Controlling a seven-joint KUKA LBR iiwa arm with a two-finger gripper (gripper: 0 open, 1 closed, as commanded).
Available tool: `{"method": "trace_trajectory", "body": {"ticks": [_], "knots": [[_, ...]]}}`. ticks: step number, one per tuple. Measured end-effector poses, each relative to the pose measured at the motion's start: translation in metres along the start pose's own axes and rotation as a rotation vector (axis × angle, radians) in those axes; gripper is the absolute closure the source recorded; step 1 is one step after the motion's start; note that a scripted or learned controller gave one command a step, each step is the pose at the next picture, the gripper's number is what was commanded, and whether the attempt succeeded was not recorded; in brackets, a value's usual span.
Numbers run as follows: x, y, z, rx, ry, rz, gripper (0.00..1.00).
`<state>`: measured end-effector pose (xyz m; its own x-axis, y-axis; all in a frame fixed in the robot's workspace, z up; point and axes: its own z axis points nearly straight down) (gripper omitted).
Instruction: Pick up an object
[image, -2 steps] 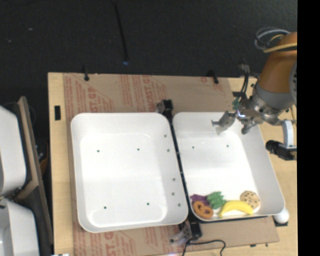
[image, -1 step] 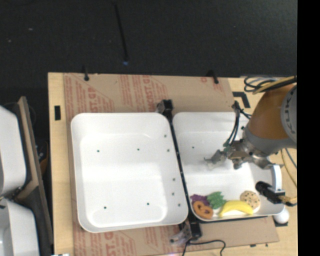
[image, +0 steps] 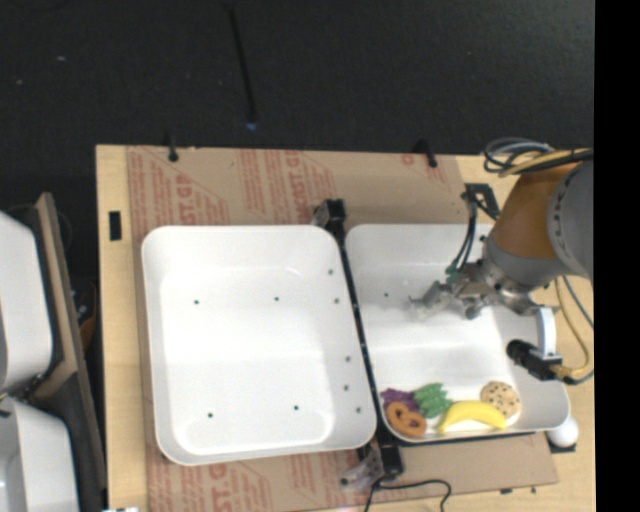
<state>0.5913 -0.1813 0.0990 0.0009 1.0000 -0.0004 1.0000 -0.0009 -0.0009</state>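
Note:
In the right bin (image: 420, 250), along its near edge, lie a yellow banana (image: 470, 417), a chocolate-chip cookie (image: 500, 399), a green leafy toy (image: 432, 398), a purple grape cluster (image: 397, 398) and a brown pretzel-like piece (image: 406, 421). My gripper (image: 440, 297) hangs over the middle of that bin, well back from these objects, below the orange-banded wrist (image: 525, 225). Nothing shows between its fingers.
The left bin (image: 160, 300) sits beside the right one, sharing a dark divider edge (image: 352, 300). Both rest on a cardboard-covered bench (image: 230, 185). Cables run down the arm's right side (image: 550, 355). White boxes stand at far left (image: 20, 300).

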Motion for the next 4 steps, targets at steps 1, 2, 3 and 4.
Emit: {"method": "trace_trajectory", "body": {"ticks": [1,2,3,4], "knots": [[0.002,-0.018,-0.078,-0.008,-0.001,0.000,0.00],[0.010,-0.037,-0.143,-0.008,-0.001,-0.001,0.00],[-0.009,-0.023,-0.037,0.008,0.002,0.001,0.00],[-0.035,0.033,0.000,-0.001,0.000,-0.001,0.00]]}}
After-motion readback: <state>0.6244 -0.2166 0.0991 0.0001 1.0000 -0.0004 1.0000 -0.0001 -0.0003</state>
